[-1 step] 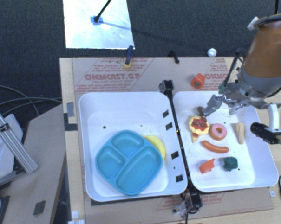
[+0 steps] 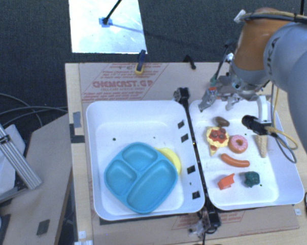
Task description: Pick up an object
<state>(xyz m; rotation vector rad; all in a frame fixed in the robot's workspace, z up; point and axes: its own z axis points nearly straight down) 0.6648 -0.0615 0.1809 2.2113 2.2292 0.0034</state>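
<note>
– Over the far end of the right bin (image 2: 286, 190), that's where the tool (image 2: 217, 104) is?
– Yep. Arm (image 2: 287, 42) comes in from the view's right, grey w/ an orange band. The tool hangs above the bin's far-left corner, near the divider btw the two bins.
– Fingers?
– Apart, nothing btw them. Not touching any obj, as far as I can see.
– Objs to pick, where?
– All in the right bin. Brown piece (image 2: 222, 121) is nearest, just in front of the tool. Pizza slice (image 2: 216, 138) w/ red topping sits just in front of that. Pink donut (image 2: 239, 143) is right beside the slice; touching or not, can't tell. Cone (image 2: 261, 145) lies further right, tip toward the near side. Sausage (image 2: 235, 160) lies at a slant in front of the donut.
– Near row?
– Orange piece (image 2: 225, 182) and green piece (image 2: 251, 178), side by side, a gap btw them.
– Left bin (image 2: 100, 122)?
– Blue plate (image 2: 140, 176), 3 compartments, lying flat in the near half. Yellow disc (image 2: 171, 158) is partly hidden behind its right edge.
– Table (image 2: 73, 87)?
– Both bins sit on a cardboard sheet (image 2: 156, 76) w/ red print. Small yellow-and-blue item (image 2: 140, 64) is at the sheet's far edge. Its kind, can't tell.
</note>
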